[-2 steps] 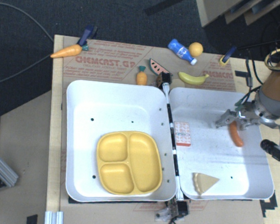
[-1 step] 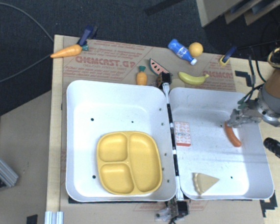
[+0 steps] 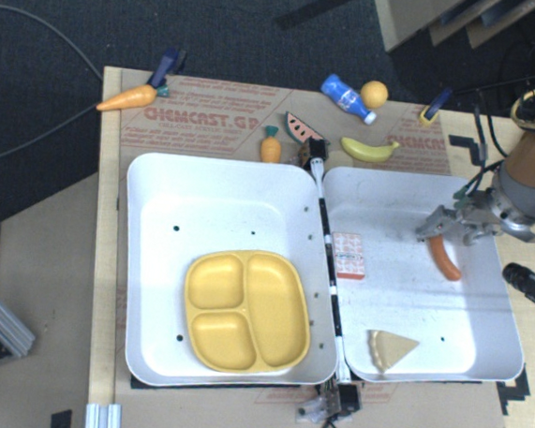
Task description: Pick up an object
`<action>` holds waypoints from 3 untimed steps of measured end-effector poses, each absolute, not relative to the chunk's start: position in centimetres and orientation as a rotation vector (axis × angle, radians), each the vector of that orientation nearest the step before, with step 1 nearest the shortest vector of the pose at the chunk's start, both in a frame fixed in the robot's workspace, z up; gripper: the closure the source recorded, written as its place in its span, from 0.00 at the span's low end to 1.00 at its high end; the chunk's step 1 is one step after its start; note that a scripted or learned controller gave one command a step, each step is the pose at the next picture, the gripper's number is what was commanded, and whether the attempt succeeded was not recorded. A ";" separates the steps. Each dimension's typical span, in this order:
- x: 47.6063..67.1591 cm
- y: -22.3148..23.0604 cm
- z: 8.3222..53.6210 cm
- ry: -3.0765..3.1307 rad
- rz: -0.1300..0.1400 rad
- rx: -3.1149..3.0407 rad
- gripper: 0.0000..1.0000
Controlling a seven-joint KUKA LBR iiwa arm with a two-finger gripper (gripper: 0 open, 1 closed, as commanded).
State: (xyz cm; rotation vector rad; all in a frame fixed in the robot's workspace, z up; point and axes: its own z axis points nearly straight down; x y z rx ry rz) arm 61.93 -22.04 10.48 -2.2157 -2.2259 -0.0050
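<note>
The likeliest target is the orange sausage [image 3: 447, 259], a small hot-dog-shaped toy lying on the floor of the right bin [image 3: 479, 365], up toward that bin's far right side and slanting down and to the right. The claw [image 3: 447, 230] hangs directly over the sausage's upper end, either touching it or just above it — the slanted view does not settle which — and whether it is spread or closed I cannot tell, since the grey metalwork blurs together there; nothing shows the sausage between its tips, so I would not call it held. By its look the sausage is moulded plastic or rubber: light, fairly stiff, smooth and rounded, so it could roll or squirt sideways under an off-centre pinch. My judgement is that the best hold is across its narrow width near the middle of its length, closing square to the long axis, rather than at the tapered end where it now hovers. It is not fragile, so a firm squeeze should do no harm. Other things share the right bin (a small printed card [image 3: 348, 256] by the wall well left of the sausage, and a tan wedge [image 3: 389, 348] toward the near edge), both flat and harder to lift — the sausage stands clear of them.
</note>
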 end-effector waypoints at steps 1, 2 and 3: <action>62.0 -22.1 11.5 -2.229 -0.006 -2.218 1.00; 62.0 -22.1 11.5 -2.229 -0.006 -2.218 0.00; 61.5 -21.7 8.5 -2.221 -0.008 -2.212 0.00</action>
